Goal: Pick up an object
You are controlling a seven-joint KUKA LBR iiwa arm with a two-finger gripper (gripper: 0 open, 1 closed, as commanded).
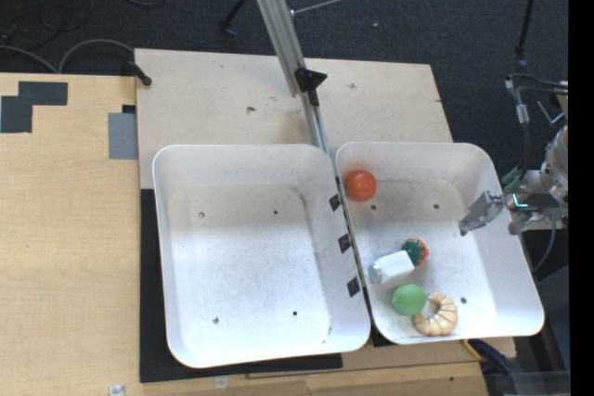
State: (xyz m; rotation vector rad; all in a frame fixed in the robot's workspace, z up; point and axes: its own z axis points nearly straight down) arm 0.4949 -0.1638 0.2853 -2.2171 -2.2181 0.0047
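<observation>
Dark carpet around bench (390, 97). Two white bins: left bin (241, 255), right bin (501, 292). My gripper (483, 212) hangs over right bin's right edge, holding nothing I can see. Right bin has four things: orange ball (361, 185) near top left, white block (393, 266), green ball (407, 300) touching tan ring (436, 314). All well apart from me.

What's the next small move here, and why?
Probably bring the gripper in over the right bin toward the orange ball. It sits at the bin's right rim holding nothing, and the ball lies apart from the clustered items near the front.
</observation>
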